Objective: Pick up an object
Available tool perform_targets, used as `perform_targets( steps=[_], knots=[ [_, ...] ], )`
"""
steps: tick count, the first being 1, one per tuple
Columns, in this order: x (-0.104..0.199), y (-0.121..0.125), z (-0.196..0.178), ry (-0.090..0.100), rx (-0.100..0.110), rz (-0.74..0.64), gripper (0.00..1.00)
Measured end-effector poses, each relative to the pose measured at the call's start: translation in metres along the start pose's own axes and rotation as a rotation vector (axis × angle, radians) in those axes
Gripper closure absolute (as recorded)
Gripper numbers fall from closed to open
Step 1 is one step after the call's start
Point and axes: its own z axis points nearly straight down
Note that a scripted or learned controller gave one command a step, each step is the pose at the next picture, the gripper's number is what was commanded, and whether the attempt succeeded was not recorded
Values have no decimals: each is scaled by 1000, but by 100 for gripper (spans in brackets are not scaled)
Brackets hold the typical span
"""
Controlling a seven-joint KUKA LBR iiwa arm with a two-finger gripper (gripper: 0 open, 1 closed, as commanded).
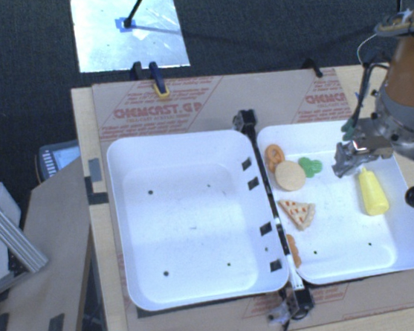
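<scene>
My gripper (347, 160) hangs over the back right part of the right bin (353, 255), coming in from the right. A yellow bottle-shaped toy (373, 191) lies just below and to the right of it. A small green piece (311, 165) sits to its left, a short gap away. Further left are a tan round piece (291, 175) and an orange ring-shaped piece (274, 156). A pizza-slice toy (298, 213) lies near the bin's left wall, with a small orange piece (293, 250) below it. I see nothing held in the gripper.
The left bin (191, 215) lies beside the right one, with a black divider strip (264, 191) between them. Both rest on a cardboard sheet (184, 104). A shiny metal plate (129, 28) lies behind the bench.
</scene>
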Motion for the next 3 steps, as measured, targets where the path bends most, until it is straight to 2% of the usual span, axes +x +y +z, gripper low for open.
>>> perform_targets(
  steps=[1, 2, 3],
  knots=[
    [97, -2, -41, -1, -7, -2, 100],
    [140, -1, -219, 2, -23, 2, 100],
    [259, -17, -107, -4, 7, -5, 100]
  ],
)
